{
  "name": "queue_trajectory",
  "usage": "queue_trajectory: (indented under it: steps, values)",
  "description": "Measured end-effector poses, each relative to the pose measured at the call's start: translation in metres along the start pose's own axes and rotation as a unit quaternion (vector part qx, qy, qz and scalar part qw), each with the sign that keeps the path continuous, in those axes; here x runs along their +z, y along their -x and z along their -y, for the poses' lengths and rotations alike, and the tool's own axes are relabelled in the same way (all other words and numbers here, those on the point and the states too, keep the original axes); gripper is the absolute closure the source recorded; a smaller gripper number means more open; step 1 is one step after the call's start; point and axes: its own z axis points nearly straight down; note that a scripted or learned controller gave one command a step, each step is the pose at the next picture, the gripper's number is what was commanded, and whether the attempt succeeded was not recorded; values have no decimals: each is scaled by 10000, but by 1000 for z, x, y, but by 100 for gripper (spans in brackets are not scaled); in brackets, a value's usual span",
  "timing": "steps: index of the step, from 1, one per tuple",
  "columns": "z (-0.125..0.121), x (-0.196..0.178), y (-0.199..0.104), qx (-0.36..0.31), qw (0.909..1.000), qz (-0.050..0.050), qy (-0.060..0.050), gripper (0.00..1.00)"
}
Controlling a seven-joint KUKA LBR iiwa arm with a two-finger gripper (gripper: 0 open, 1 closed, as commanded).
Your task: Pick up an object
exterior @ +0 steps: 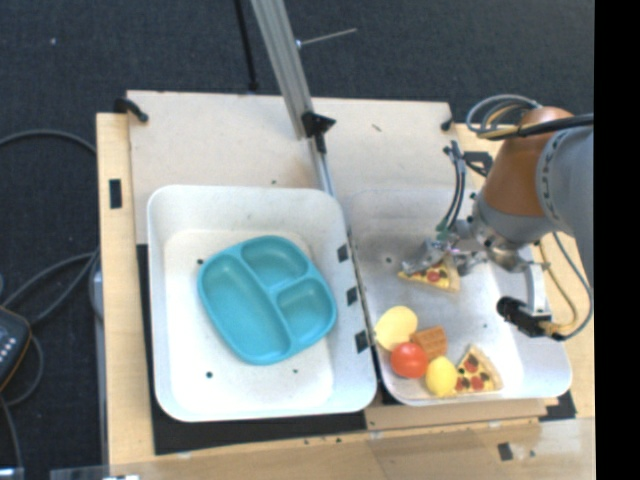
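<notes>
A toy pizza slice [432,274] is seen lying in the upper part of the right bin [520,368], its point turned toward the bin's left wall. The gripper [447,255] is placed right over this slice, and whether the slice is gripped cannot be told from this slanted view. The grey arm [535,193], banded in orange, is extended in from the right above the bin.

Nearer the front of the same bin, a cluster of toy food is gathered: a yellow fruit [396,324], a red tomato [408,359], a small brown piece [431,341], a second yellow fruit [441,375] and a second pizza slice [479,370], all touching or just beside one another.

In the left bin [180,388] a blue divided plate [267,297] with three compartments is laid.

No readable writing or brand can be made out anywhere. Both bins are borne by a pale wooden bench [220,138], from which a slanted metal rail [285,53] rises. Dark carpet [100,28] is spread around the bench, with black cables [40,268] trailing at the left.
</notes>
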Motion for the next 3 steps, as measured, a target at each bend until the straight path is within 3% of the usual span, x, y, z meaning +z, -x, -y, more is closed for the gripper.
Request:
queue_trajectory:
  steps: [1,3]
  values:
    - [-2,-15,2,12,10000,8,35,100]
    - [-4,-135,15,-21,10000,9,31,100]
